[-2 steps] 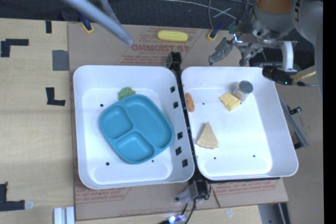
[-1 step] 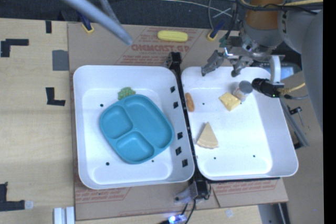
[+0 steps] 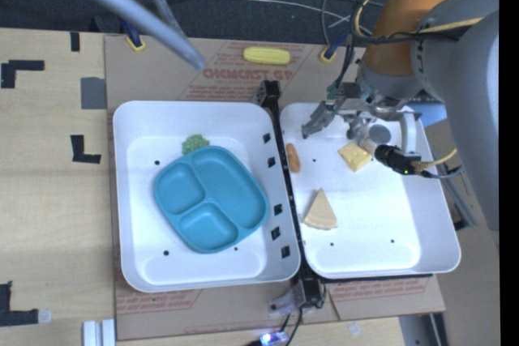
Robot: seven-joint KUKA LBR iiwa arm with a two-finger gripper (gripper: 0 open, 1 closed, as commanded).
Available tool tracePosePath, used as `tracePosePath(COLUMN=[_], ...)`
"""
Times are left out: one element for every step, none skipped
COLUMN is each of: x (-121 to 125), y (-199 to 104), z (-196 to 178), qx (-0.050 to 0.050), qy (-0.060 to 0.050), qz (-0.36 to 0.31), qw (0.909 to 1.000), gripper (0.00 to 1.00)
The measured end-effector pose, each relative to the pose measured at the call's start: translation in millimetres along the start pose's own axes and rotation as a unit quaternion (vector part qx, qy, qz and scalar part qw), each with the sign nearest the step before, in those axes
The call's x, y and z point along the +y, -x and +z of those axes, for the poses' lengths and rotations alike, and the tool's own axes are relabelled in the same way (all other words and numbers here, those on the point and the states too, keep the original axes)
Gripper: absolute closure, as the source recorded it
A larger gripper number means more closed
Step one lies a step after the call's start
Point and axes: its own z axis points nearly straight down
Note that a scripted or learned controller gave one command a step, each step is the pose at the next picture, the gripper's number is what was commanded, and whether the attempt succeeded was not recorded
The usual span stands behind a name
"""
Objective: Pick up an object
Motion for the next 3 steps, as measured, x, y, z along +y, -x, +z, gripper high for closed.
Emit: tracePosePath(x=[3, 4, 7], y=[1, 0, 9], z=[64, 50, -2], qx=[-0.001, 0.000, 0.000], qy=[0.001, 0.003, 0.006], qz=[0.000, -0.001, 0.000], qw=[1.0000, 1.0000, 1.0000], gripper=[0.00, 1.00, 1.00])
